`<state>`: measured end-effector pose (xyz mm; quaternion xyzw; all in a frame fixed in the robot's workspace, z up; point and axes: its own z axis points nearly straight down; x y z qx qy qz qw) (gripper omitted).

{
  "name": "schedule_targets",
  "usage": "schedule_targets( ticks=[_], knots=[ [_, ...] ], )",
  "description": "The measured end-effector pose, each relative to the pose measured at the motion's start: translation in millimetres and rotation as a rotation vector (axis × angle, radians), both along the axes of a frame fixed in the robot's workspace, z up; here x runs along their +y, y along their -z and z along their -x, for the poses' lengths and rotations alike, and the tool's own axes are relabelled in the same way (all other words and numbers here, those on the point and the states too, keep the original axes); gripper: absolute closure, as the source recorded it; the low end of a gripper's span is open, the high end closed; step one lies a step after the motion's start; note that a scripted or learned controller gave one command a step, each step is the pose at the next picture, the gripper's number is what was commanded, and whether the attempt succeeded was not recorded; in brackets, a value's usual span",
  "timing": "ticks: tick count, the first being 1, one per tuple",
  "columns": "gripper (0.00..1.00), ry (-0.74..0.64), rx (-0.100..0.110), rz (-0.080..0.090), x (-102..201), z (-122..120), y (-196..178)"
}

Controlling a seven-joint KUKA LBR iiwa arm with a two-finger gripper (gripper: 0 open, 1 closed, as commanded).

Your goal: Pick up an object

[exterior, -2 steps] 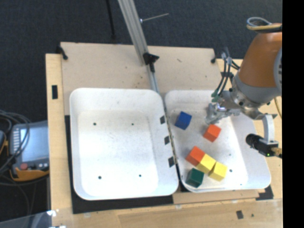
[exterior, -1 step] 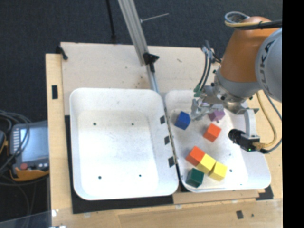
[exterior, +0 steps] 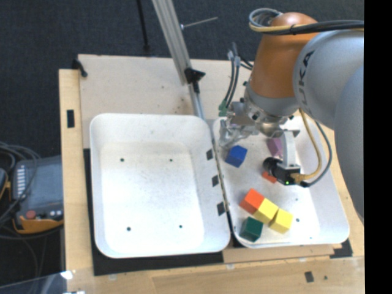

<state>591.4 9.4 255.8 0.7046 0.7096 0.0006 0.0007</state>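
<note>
My gripper (exterior: 231,131) hangs over the far left corner of the right bin (exterior: 327,216), just above and slightly left of a blue cube (exterior: 236,157). The cube rests on the bin floor, apart from the other blocks. Toward the bin's front lie an orange block (exterior: 252,199), two yellow blocks (exterior: 267,211) touching it in a row, and a green block (exterior: 251,228). A pink piece (exterior: 276,144) shows partly behind the wrist hardware. The grey arm with its orange band (exterior: 278,60) covers the bin's far right.
The left bin (exterior: 104,133) lies beside the right one, their rims meeting near the gripper. A slanted aluminium rail (exterior: 174,38) rises behind the bins. Cables and a black fitting (exterior: 278,167) hang from the wrist over the right bin's middle.
</note>
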Motion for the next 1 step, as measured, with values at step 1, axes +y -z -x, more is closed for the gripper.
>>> schedule_targets(
  ticks=[1],
  knots=[
    [1.00,0.000,-0.001,-0.001,48.8,-17.0,-5.6]
  ],
)
